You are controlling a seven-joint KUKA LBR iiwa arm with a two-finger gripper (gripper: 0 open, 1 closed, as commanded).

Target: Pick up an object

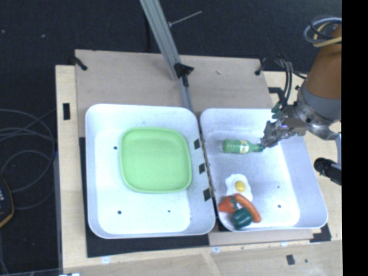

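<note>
The claw point(270, 138) hangs low over the upper part of the right bin point(293, 211), at the right-hand end of a green bottle point(242, 147) that lies on its side on the bin floor. The claw's tip sits right at the bottle's narrow end, but I cannot tell whether it is wide, narrow, or closed on the bottle, since its dark parts blur together there. The arm point(323, 85) reaches in from the right, with its orange band above the grey wrist. Below the bottle, nearer the front of the same bin, lies a toy fried egg point(238, 184), and just below that sits a small heap of toy food in orange, red and green point(239, 210), touching the egg or very close to it. To the left of the bottle, in the other bin point(103, 119), rests 1 pale green square plate point(155, 160), lying flat.
</note>
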